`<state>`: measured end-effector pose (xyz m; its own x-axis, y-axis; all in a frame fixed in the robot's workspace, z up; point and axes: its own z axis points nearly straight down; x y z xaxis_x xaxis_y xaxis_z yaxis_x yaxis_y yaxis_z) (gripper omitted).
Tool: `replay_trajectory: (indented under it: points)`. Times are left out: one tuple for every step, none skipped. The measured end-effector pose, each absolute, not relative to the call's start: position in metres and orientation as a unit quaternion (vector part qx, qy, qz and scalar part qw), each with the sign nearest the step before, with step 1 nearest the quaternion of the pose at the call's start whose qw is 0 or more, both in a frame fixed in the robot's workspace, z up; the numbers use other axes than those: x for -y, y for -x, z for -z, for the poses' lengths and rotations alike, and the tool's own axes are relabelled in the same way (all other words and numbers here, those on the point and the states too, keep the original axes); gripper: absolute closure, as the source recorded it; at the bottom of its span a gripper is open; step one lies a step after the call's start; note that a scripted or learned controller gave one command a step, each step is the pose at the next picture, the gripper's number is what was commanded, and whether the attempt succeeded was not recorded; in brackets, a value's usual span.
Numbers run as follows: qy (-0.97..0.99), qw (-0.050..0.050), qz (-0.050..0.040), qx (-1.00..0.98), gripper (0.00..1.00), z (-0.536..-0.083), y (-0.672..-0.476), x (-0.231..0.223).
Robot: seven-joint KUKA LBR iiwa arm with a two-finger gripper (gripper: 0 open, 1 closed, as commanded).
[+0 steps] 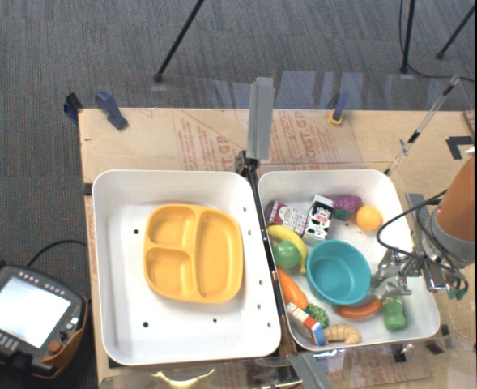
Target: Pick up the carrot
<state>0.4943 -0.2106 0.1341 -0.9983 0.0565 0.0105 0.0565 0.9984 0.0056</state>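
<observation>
The left bin [117,217] holds a yellow divided plate [194,252]. In the right bin [384,186], a teal bowl [338,271] sits mid-clutter. The carrot [291,289] lies by the bin's left wall, just left of that bowl. My gripper [393,275] hovers at the bowl's right; whether it is clenched I cannot tell.

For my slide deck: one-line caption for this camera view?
Gripper at the right bin's right side by the teal bowl; carrot lies at the bin's left edge.
</observation>
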Motion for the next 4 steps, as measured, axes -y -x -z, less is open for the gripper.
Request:
replay_trajectory:
  points:
    - [0.126,-0.001,0.0005,0.992,1.00,-0.173,-0.480,0.213]
    - [0.194,0.001,0.0010,0.981,1.00,-0.169,-0.476,0.213]
    - [0.141,-0.003,-0.0005,0.990,1.00,-0.253,-0.479,0.211]
    - [0.169,0.006,0.0018,0.986,1.00,-0.126,-0.474,0.199]
